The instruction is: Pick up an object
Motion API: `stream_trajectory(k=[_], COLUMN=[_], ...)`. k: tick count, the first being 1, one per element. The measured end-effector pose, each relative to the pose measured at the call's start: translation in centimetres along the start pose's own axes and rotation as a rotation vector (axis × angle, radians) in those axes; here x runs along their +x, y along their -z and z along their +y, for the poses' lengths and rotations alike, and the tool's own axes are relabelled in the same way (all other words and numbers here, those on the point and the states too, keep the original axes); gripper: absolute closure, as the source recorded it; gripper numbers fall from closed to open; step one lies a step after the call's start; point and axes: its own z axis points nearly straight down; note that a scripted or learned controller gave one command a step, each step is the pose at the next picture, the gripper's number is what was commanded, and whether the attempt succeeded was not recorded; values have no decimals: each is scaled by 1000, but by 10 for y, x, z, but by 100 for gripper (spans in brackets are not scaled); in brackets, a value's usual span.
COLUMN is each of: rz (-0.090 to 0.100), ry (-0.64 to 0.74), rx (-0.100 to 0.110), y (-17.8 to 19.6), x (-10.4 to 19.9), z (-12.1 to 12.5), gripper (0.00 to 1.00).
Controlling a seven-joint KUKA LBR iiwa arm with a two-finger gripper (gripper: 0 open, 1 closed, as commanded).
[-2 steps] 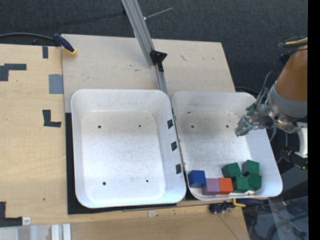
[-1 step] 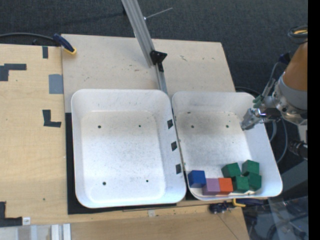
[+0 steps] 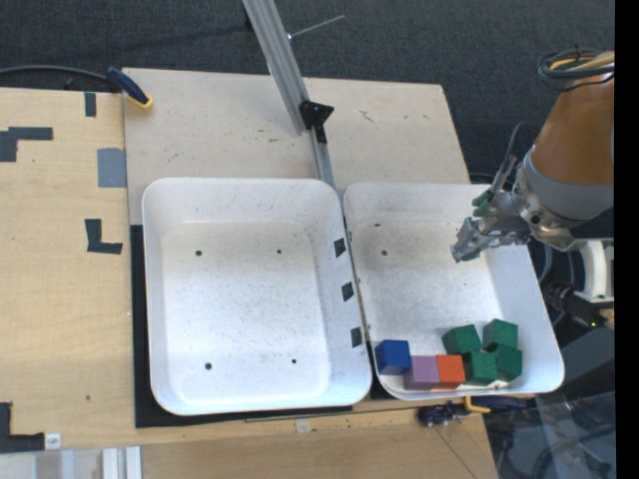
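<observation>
camera view: pincer [image 3: 467,248] blurred above right bin [image 3: 419,267], arm [image 3: 574,158] cropped.

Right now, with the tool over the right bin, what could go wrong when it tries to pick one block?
1. The blocks sit packed in the right bin's near corner: blue block, purple block, orange block and green blocks touch, so the tool may push neighbours or wedge between them.
2. They lie against the bin wall, so a descent may strike the rim.
</observation>
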Motion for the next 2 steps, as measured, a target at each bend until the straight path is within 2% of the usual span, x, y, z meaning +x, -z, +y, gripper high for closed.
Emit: stream_trajectory(k=[2], rz=[-2], ry=[-5], rx=[2], y=[-4], x=[95], z=[-21], gripper=[100])
